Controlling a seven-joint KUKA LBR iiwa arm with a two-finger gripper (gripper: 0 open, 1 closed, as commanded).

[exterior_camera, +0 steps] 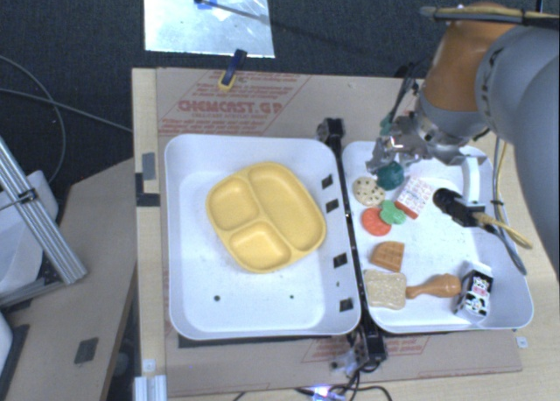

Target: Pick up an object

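Overhead, we are seeing our hand (388,159) hanging above a teal object (391,173), partly hiding it; its grip state we cannot tell.

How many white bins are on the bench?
2. The left bin holds a yellow tray; the right bin holds the small items, with the gripper over its far left corner.

The left bin (188,303) has open floor all around the yellow divided plate (265,214) at its middle. The right bin (516,307) is crowded: cookie (367,189), tomato slice (377,222), cracker (388,256), toast (385,289), wooden pestle (433,286) and milk carton (474,292) lie close together, with small gaps between them.
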